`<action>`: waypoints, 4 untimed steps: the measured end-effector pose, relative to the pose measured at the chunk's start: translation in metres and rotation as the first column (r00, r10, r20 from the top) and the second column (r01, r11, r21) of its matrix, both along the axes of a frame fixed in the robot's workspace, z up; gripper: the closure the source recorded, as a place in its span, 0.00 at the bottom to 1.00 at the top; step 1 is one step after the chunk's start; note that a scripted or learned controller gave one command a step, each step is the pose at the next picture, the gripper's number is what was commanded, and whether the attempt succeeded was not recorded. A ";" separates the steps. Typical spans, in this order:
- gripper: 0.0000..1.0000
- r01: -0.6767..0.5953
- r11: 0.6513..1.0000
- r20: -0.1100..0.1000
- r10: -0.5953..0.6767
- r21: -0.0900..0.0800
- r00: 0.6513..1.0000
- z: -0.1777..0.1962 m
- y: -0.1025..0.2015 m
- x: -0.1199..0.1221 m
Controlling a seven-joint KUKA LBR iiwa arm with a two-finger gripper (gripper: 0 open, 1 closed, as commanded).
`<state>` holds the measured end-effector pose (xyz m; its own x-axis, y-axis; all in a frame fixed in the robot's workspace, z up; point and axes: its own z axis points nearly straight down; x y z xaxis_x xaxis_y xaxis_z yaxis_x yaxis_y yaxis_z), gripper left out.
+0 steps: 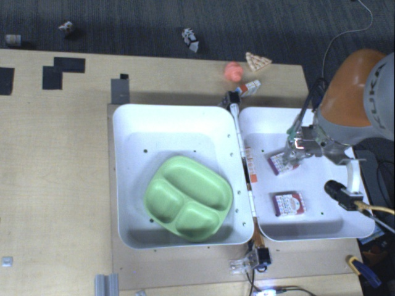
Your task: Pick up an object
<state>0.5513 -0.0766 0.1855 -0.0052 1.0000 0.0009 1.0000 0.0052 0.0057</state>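
In the right bin [345, 227] lie two small dark red and white packets. One packet [288, 203] lies flat near the bin's middle front. The other packet [279, 163] sits tilted further back, just below and left of my gripper [299, 148]. The gripper hangs low over the back half of this bin, its tip right at that packet's upper right corner. Whether it grips the packet is hidden. A green divided plate [188, 196] fills the front middle of the left bin [133, 128].
Behind the bins on the bench lie a pink ball [233, 71], a toy pizza slice [258, 61] and a small orange and white tube [247, 89]. Black patches [62, 71] mark the bench at far left. The bins' shared wall [244, 165] runs between them.
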 end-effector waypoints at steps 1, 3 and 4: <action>0.00 0.002 1.000 -0.002 -0.002 0.000 1.000 -0.001 -0.001 -0.001; 1.00 0.001 1.000 0.008 -0.001 -0.003 1.000 -0.087 -0.038 0.000; 1.00 0.000 1.000 0.002 0.000 -0.003 1.000 0.013 -0.088 0.110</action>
